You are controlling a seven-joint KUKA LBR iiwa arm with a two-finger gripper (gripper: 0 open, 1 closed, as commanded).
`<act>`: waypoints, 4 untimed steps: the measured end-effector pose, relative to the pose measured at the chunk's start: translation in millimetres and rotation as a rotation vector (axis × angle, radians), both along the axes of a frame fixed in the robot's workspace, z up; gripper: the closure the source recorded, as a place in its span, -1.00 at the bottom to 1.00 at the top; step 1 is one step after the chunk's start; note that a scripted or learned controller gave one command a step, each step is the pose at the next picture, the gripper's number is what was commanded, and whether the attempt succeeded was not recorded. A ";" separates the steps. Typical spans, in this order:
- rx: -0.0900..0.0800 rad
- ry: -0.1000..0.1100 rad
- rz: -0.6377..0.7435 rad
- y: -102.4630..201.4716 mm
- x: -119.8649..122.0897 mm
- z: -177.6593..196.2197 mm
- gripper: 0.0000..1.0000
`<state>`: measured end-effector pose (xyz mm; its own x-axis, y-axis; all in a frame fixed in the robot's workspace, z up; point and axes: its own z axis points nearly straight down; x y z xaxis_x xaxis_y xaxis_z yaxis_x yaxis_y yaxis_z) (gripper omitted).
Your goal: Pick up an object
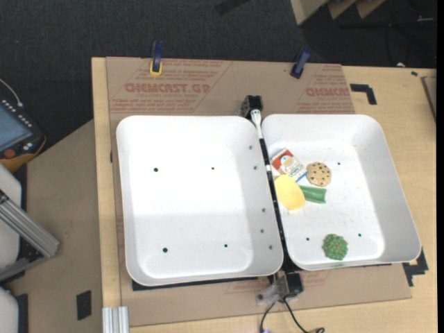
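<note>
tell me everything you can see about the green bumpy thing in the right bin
The green bumpy thing is a small, roundish lump, dark green with a knobbly, nubbed surface, possibly a toy broccoli head. It lies on the floor of the right bin, near that bin's front edge, apart from everything else. The cluster of other items, including the cookie and the yellow piece, sits farther back and to the left in the camera view. Nothing touches it but the bin floor.

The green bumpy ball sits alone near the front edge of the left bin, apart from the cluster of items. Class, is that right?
Not quite. The camera view shows the green bumpy ball near the front edge of the right bin, not the left; it does sit apart from the cluster.
</note>
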<state>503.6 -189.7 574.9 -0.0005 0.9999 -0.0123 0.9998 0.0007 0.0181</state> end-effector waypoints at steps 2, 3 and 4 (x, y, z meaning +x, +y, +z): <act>-0.006 -0.009 0.000 -0.4 1.1 21.7 1.00; -0.009 -0.014 0.000 -0.6 1.6 32.8 1.00; -0.012 -0.019 0.000 -0.8 2.2 43.7 1.00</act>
